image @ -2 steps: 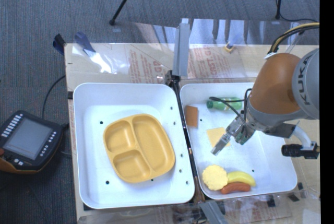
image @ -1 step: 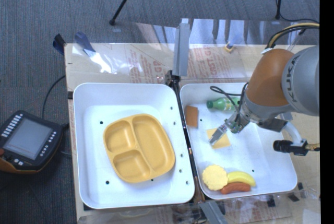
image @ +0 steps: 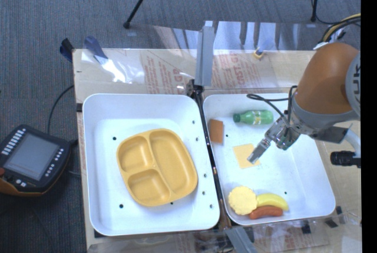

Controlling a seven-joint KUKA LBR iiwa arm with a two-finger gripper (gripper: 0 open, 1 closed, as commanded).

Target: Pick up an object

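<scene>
The grey arm's gripper (image: 257, 155) reaches into the right white bin (image: 306, 187), its tip touching a flat yellow cheese-like square (image: 243, 155) — whether the fingers are open or closed cannot be told. Nearby lies a green plastic bottle (image: 253, 118).

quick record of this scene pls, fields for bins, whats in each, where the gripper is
left bin: yellow divided plate, three compartments
right bin: green bottle lying on its side, brown square, yellow cheese slice, yellow ruffled piece, banana, red sausage
gripper: over the right bin, tip at the cheese slice's right edge
held: nothing seen between the fingers
beside bench: teach pendant on the floor, left
</scene>
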